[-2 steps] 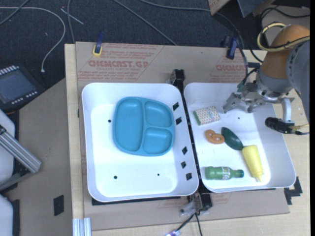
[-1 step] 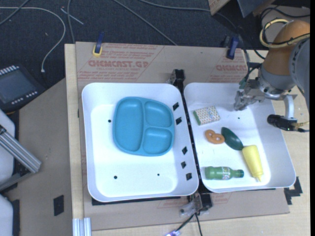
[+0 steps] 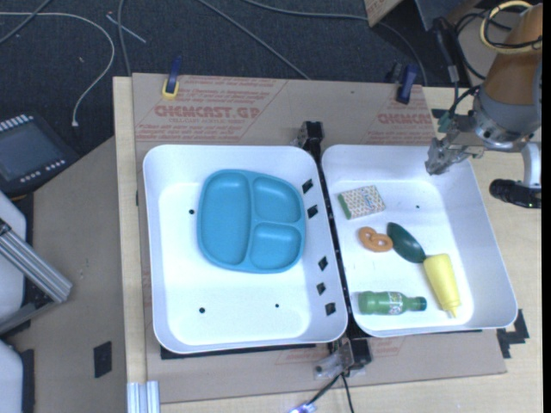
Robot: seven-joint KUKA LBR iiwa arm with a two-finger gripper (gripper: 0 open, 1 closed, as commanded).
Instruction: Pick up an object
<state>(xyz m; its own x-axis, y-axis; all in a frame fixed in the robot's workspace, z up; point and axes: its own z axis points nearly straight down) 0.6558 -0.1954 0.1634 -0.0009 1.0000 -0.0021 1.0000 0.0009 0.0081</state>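
Objects lay in the right bin [image 3: 482, 222]: green bottle [image 3: 392, 302] nearest, yellow bottle [image 3: 443, 282] right of it, then a dark green piece [image 3: 406, 243], an orange ring [image 3: 375, 240], a patterned packet [image 3: 362, 201] farthest. I judged the pick not begun; next needed a descent. My gripper [image 3: 441, 158] hovered at the far right corner; I couldn't tell its fingers' state.

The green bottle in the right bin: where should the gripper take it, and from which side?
Probably from above, across the middle of the green bottle. It lies flat, its long axis left to right, so its narrow width fits between the fingers; the yellow bottle crowds its cap end.
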